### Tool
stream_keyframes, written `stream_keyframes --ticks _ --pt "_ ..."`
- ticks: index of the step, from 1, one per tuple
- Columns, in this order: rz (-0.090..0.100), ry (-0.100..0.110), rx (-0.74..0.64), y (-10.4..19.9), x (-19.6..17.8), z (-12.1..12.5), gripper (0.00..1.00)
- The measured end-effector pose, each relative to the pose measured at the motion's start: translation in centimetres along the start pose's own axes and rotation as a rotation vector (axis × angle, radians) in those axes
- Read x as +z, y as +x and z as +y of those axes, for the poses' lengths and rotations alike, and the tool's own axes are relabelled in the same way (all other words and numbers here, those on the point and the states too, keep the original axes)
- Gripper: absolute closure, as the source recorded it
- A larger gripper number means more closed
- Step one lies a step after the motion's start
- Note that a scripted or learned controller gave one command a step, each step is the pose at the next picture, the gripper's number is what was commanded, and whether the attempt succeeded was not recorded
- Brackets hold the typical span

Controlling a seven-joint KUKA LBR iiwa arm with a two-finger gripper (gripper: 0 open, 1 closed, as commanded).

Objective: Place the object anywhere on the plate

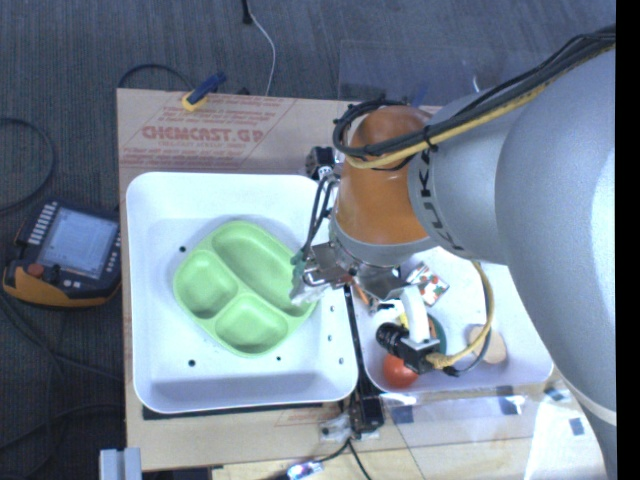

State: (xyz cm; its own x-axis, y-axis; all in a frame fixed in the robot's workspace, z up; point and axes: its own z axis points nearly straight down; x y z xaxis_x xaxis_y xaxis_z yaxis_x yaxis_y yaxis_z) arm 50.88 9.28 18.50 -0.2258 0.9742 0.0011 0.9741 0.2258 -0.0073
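At the near edge of the bench, the right bin [510, 363] holds the loose things: a red round thing [400, 372] closest to the front, a pale yellowish thing [492, 346] beside it toward the arm, and a multicoloured cube [431, 287] further back. Which of them is the object to be placed cannot be told.

The left bin [160, 368] carries the green plate [205, 286], lying flat and roughly in the middle. It has three hollows. The longest runs along its far right side, slanting from the far left toward the near right, and the two smaller hollows sit on the left and at the near side.

The pincer [305, 280] hangs over the plate's right rim, close to the wall between the bins. Whether it is apart, together or clamped on something cannot be told.

Beyond the bins lies a printed cardboard sheet [200, 138] with a small blue-and-yellow thing [203, 89] at its far edge. The bench stands on dark grey carpet floor [100, 28], where cables trail and a handheld pendant [65, 253] with a screen lies off to the left.
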Motion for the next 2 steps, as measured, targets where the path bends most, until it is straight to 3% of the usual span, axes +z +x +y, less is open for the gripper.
stream_keyframes --ticks 1,2 --pt "-0.002 -0.004 0.232 5.07 -6.15 -0.57 1.00" --pt "-0.003 -0.003 0.232 5.00 -6.07 -0.61 0.00"
